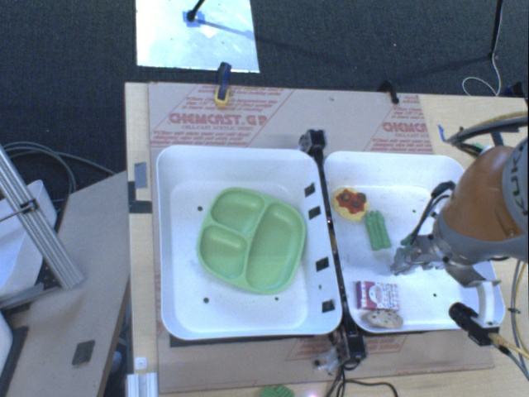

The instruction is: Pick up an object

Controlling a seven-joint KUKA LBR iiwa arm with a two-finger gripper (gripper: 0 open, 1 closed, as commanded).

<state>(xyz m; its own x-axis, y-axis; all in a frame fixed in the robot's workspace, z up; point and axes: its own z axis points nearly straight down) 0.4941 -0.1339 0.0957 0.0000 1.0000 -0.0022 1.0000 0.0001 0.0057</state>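
In the right bin (413, 172) lie a yellow and red toy pizza (350, 203), a green ridged piece (378, 230), a red and white packet (378, 295) and a cookie (383, 319). My gripper (404, 260) hangs low over the bin floor, just right of the green piece and above the packet. Its tips are small and dark against the bin, and nothing shows between them. The arm's orange band (489, 201) sits above it at the right.
The left bin (178, 222) holds a green divided plate (251, 240). Black clips (317, 213) run along the rim between the two bins. A yellow clamp (222, 84) stands at the bench's far edge, cables trail at right.
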